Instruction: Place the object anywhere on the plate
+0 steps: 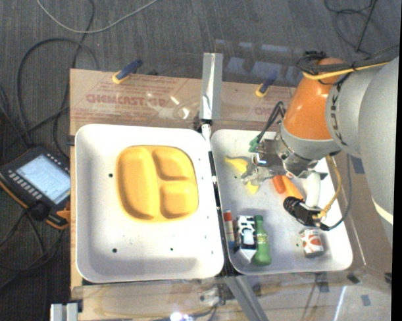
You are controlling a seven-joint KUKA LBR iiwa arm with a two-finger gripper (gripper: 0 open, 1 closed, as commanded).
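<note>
Lying in the right bin, the yellow object sits near its upper left part, just beside the gripper; I cannot tell from my feed whether anything is gripped. I see the yellow plate, smooth and moulded into three compartments, in the left bin. Both bins are shallow white trays on a brown board with red lettering. A green bottle, an orange piece and a small box share the right bin. Dark ribbed flooring carries cables and a handheld pendant.
</note>
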